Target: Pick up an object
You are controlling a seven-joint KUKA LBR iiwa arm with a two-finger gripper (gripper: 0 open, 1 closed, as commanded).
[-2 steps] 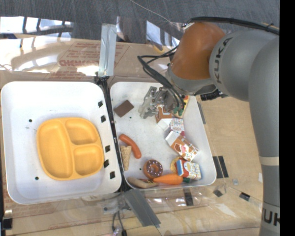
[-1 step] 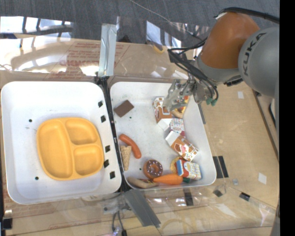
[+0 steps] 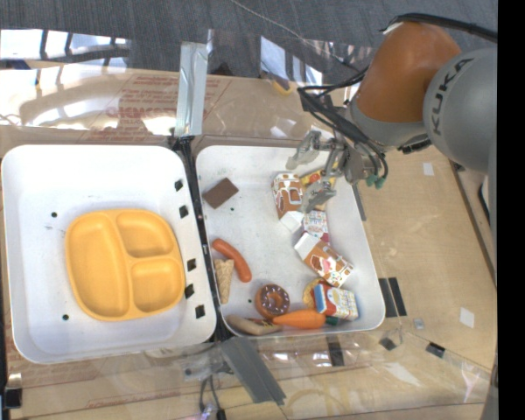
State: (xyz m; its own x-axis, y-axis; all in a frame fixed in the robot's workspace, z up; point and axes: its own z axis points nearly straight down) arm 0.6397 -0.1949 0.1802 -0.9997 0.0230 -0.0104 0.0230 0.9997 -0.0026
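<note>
While the gripper (image 3: pixel 319 171) hangs over the right bin (image 3: pixel 245 169), just above the cartons (image 3: pixel 290 192), I judge the pick not yet made: I cannot tell how it is set, and the sausage (image 3: pixel 230 259), donut (image 3: pixel 271 300) and carrot (image 3: pixel 299 319) lie untouched.

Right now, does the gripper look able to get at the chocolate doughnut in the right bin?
Probably yes. The gripper hangs over the far end of the right bin, and the doughnut lies uncovered near the front. A carrot and a sausage lie close, so a grasp from above would be tight.
</note>
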